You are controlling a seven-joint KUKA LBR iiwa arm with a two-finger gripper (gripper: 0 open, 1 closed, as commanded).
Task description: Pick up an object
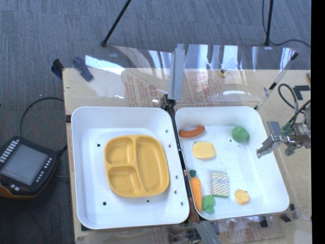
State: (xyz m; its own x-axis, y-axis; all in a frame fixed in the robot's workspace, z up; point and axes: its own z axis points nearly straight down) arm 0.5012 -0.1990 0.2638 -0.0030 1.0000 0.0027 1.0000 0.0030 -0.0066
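**Crowded right bin, gripper parked at its rim**

Left of the right bin [264, 117], a yellow tray [136, 164] is seen. Inside lie a sausage [191, 131], carrot [196, 188], cheese slice [204, 150], patterned packet [219, 183] and green ball [240, 133]. At its right rim the gripper [264, 150] hangs; whether it is released or clenched cannot be told. The ball may roll; flat pieces may be missed.

- The right bin's [264, 123] middle lay open between the green ball [240, 133] and cheese slice [204, 150].
- Carrot [196, 188] crowded its near left wall.

sausage [191, 131], cheese [204, 150], carrot [196, 187], right bin [274, 187]
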